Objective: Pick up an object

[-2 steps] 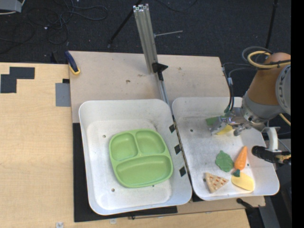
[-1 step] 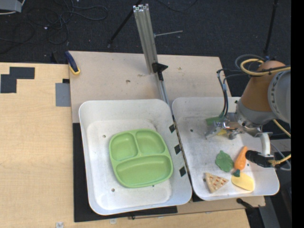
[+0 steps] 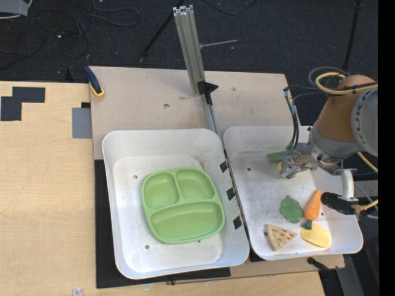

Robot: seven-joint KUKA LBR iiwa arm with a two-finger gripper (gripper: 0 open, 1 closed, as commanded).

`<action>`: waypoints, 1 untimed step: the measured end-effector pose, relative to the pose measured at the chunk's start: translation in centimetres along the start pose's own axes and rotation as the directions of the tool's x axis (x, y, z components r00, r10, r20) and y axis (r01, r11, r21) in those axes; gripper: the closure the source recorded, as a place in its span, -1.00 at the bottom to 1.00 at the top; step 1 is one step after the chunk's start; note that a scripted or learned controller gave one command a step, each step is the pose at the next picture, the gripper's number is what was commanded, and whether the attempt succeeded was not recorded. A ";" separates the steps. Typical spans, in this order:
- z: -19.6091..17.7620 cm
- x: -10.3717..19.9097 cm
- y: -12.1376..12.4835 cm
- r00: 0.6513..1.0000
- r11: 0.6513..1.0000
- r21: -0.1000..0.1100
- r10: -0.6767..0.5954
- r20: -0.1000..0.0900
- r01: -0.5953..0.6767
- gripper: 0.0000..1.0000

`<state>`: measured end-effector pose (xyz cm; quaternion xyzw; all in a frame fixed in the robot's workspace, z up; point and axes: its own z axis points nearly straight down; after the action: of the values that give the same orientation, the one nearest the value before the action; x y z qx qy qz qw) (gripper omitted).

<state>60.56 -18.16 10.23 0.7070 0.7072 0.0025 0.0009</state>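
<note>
A: Left bin (image 3: 117,165) just had the green divided plate (image 3: 182,205). In the right bin (image 3: 259,239), the gripper (image 3: 290,167) sat by a small green piece (image 3: 276,157). Couldn't tell the finger state.

B: Risky. That piece could've skidded off; the pizza slice (image 3: 281,236), carrot (image 3: 313,205) and leafy green toy (image 3: 291,209) lay nearer the front.

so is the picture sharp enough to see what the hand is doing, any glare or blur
In the camera view the lighting is even and soft, without harsh glare on the white bins; the green plate and the toy carrot read clearly. The hand is small and slightly soft, so its grip is unclear, and the floor behind is dark.
</note>
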 end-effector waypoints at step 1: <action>-4.3 -0.4 0.3 1.000 1.000 0.003 0.000 0.003 0.000 1.00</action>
<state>60.85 -18.61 14.55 0.7069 0.7074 0.0003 0.0010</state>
